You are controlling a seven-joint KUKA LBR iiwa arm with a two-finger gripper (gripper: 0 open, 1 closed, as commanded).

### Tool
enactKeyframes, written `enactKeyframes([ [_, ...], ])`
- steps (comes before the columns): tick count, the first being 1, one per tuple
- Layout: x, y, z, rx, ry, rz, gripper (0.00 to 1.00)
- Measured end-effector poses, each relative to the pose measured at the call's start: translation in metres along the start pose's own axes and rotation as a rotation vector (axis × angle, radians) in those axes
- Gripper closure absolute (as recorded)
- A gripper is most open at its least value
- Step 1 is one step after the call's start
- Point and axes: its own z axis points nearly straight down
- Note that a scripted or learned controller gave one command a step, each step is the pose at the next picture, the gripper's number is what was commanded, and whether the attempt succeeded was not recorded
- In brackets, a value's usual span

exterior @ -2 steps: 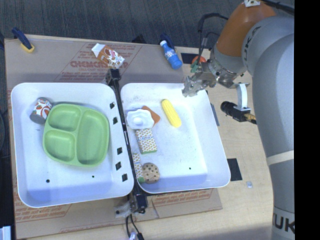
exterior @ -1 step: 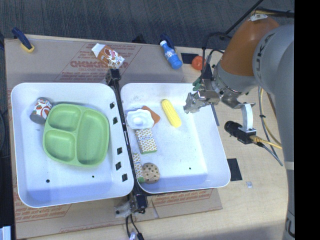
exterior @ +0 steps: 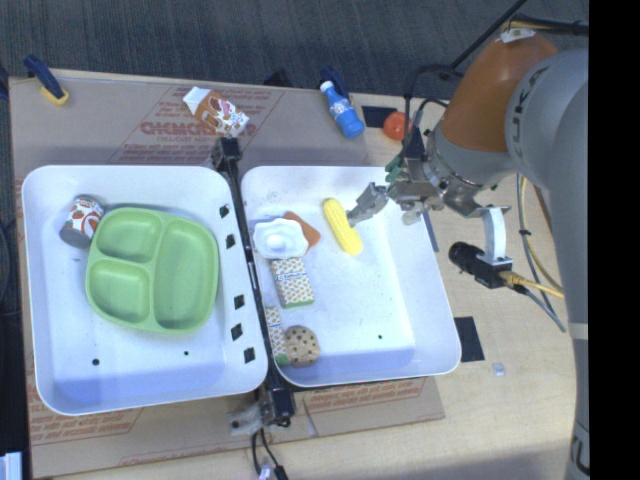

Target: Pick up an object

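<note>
My gripper [exterior: 388,208] hangs over the upper right part of the right bin [exterior: 400,308], open, with nothing between its fingers. Its left finger [exterior: 364,202] ends just right of a yellow corn cob [exterior: 342,226] that lies on the bin floor. Further left in that bin are a white cup-like object [exterior: 278,236] with an orange piece [exterior: 304,230] beside it, a patterned packet [exterior: 292,281] and a brown cookie-like item [exterior: 300,345] near the front left corner.
The left bin [exterior: 50,368] holds a green divided plate [exterior: 153,266] and a small can [exterior: 80,218] at its back left. Behind the bins lie a blue bottle [exterior: 343,110], an orange ball [exterior: 395,124] and a snack packet [exterior: 215,111].
</note>
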Motion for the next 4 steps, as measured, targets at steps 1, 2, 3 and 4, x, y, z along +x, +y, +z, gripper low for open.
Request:
enactKeyframes([
  [1, 0.013, -0.041, 0.135, 0.001, 0.001, -0.002, 0.00],
  [2, -0.043, 0.064, 0.134, -0.003, 0.000, -0.002, 0.00],
  [3, -0.042, 0.065, 0.124, -0.002, 0.000, -0.008, 1.00],
  [4, 0.013, 0.057, 0.049, -0.004, 0.001, -0.002, 1.00],
])
